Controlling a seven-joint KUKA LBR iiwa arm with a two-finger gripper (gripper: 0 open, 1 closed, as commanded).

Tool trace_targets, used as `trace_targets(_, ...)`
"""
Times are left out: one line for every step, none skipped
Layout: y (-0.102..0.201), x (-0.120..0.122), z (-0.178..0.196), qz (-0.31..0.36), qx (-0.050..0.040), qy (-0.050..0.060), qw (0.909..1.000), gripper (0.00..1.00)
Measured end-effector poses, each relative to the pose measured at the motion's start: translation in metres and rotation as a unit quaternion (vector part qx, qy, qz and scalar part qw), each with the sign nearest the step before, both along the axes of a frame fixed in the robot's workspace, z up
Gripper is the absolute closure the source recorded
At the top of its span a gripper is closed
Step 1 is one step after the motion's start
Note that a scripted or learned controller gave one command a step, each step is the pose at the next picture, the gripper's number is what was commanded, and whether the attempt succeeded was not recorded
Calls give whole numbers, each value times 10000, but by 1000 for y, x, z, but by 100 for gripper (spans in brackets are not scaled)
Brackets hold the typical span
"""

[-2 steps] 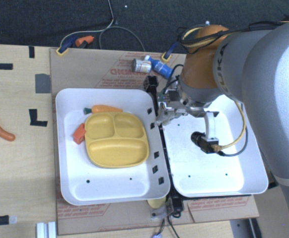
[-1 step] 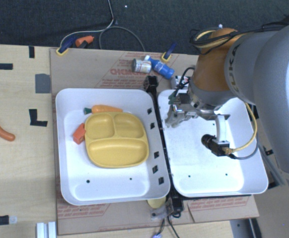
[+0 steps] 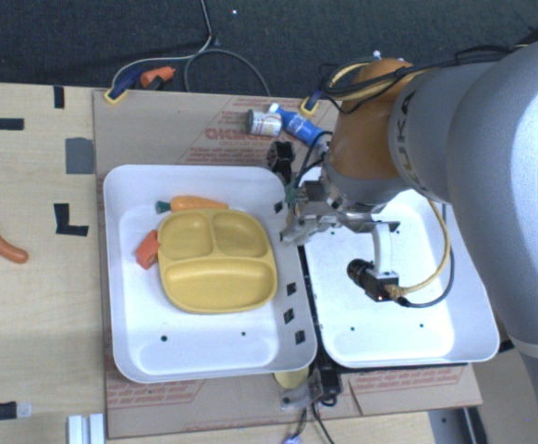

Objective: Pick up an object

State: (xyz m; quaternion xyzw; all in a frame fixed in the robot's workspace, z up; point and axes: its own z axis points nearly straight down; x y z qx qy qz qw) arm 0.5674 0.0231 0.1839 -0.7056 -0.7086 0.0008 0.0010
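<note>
Yellow plate (image 3: 218, 259): you have one, with one carrot (image 3: 200, 203) and one red-orange piece (image 3: 147, 248) just beside it; you cannot tell the gripper's (image 3: 294, 218) state.

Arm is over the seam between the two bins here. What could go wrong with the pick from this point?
1. The gripper sits above the walls where the left bin meets the right bin; lowering here would probably strike a rim.
2. The carrot and the orange-red piece lie tight against the yellow plate, so a grasp at either may knock the plate instead.
3. The plate looks broad and flat, likely hard to grip.
</note>
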Motion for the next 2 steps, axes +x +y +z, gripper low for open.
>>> trace_targets(-84,37,8,-43,-16,-23,10000,100)
trace_targets(-80,35,7,-22,-9,-7,10000,0)
